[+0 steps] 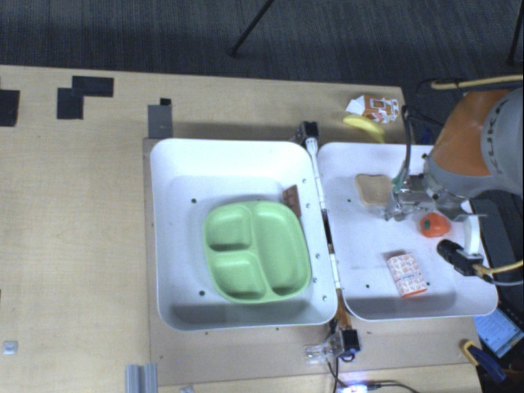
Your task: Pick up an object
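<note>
Gripper (pixel 399 210) sits low in the right white bin (pixel 360 297), between the flat tan bread-like slice (pixel 373 188) and the small orange-red round object (pixel 434 224). You can't tell its state from this angle, and nothing is visibly held.

Candidates in that bin:
- Tan slice, just left of the gripper, lying flat. Probably soft and light. Low profile, so take it across the narrow width by the edges or you'll likely skate over the top.
- Orange-red round piece, just right of the gripper. Looks smooth and likely rolls, so centre the grasp across its widest part.
- Small patterned red-and-white packet (pixel 407 273), nearer the front wall. Light, probably crinkly, thin edges.

Left white bin (pixel 168 219) holds a green three-compartment plastic tray (pixel 256 250): stiff, but too wide to grasp except by a rim.
</note>
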